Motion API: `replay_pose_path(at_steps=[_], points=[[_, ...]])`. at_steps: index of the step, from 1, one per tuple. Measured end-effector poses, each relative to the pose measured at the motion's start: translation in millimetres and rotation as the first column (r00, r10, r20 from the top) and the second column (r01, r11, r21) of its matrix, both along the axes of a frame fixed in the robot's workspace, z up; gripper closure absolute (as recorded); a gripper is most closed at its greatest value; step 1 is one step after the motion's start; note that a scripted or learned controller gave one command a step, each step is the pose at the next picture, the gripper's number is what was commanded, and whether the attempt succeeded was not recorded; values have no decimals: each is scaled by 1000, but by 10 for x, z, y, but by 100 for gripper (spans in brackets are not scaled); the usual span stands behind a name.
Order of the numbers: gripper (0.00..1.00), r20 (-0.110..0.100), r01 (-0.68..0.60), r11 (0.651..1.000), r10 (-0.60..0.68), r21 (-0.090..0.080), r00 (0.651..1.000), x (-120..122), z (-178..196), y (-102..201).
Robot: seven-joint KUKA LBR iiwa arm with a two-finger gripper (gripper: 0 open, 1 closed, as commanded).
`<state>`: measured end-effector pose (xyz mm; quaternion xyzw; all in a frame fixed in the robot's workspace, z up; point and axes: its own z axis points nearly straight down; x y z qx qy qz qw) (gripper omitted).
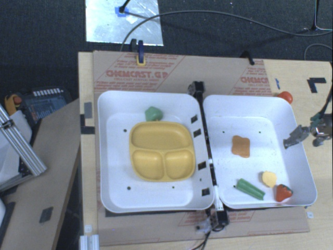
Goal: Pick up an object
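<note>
Two bins sit side by side. In the left bin (pixel 112 155) a divided tray (pixel 160 151) lies centrally, with a small block (pixel 153 113) just beyond it. The right bin (pixel 296 163) holds a flat piece (pixel 240 146) mid-floor, and a stick (pixel 250 189), a disc (pixel 269 179) and a rounded piece (pixel 283 192) near its front-right corner.

Grey metal hand (pixel 297 136), slim angular fingers, dark cable trailing above
</note>
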<state>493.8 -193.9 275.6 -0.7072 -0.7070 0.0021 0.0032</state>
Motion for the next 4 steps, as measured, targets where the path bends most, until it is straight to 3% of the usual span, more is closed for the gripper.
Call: replay_pose_path(at_steps=[1,4], points=[[0,9,-4,1000,4,-2,1000,20,49,7],[0,5,-2,1000,2,-1,1000,114,-1751,55]])
